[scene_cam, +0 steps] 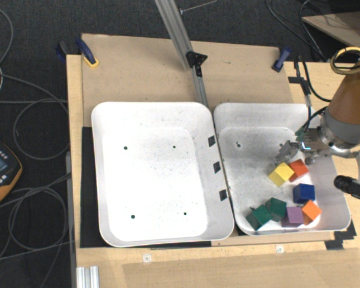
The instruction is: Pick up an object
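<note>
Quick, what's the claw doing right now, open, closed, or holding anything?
Claw: low in the right bin, just above the yellow block and red block; open or closed cannot be told.

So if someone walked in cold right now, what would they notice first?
Probably the cluster of coloured blocks in the right bin: yellow block, red block, blue block, with others below. Next, the gripper hanging just above the yellow and red ones.

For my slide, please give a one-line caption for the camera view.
The arm's hand hovers above the yellow block and red block in the right bin.
</note>
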Robot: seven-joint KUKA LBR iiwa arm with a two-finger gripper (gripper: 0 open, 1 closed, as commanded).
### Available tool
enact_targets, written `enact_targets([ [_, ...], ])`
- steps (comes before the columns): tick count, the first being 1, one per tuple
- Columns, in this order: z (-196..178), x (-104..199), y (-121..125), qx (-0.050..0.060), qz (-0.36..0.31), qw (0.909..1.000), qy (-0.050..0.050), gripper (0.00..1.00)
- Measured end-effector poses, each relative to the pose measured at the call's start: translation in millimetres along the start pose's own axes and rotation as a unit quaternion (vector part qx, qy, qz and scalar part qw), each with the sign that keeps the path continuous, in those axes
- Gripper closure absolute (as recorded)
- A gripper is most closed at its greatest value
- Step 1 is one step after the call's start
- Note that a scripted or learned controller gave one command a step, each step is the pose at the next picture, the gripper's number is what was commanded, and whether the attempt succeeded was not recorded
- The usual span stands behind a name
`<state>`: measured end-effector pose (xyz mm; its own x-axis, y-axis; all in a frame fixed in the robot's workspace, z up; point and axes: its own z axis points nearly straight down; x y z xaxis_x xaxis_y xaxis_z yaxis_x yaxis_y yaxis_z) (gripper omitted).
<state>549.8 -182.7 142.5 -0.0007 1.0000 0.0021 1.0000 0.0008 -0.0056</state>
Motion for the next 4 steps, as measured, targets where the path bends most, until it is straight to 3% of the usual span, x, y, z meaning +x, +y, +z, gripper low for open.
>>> enact_targets([
  [1,25.4,-2.6,4.5,-0.010,0.001,0.9999,-0.004,0.00],
  [2,15.4,-3.0,5.5,-0.012,0.000,0.9999,-0.006,1.00],
  [3,-31.8,-7.0,0.0,-0.006,0.000,1.0000,-0.002,1.00],
  [4,-86.3,-7.1,1.6,-0.007,-0.001,1.0000,-0.002,1.00],
])
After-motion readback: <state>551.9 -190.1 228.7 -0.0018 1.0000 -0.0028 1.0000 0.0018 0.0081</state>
